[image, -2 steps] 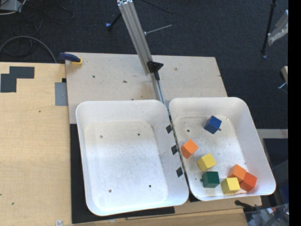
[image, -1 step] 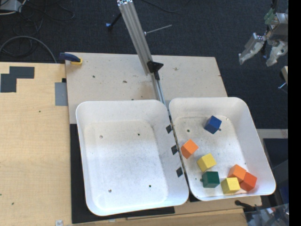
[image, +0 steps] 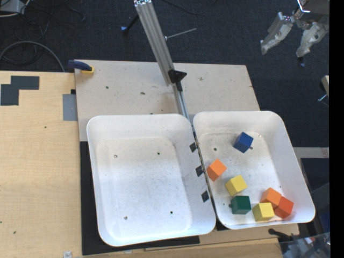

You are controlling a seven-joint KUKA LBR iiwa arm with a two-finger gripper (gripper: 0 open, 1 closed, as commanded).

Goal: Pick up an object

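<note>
Your gripper [image: 290, 39] hangs open and empty; cubes [image: 271, 203] crowding the right bin's [image: 301, 165] near corner may jam it.

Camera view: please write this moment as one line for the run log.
gripper: open, raised beyond right bin | held: nothing | right bin: blue cube, six more cubes | pick: not yet done

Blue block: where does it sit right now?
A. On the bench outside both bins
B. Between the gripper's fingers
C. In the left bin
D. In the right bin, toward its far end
D. The blue block lies on the floor of the right bin near its far end, apart from the other blocks, while the gripper hangs well above and beyond the bins.
</note>
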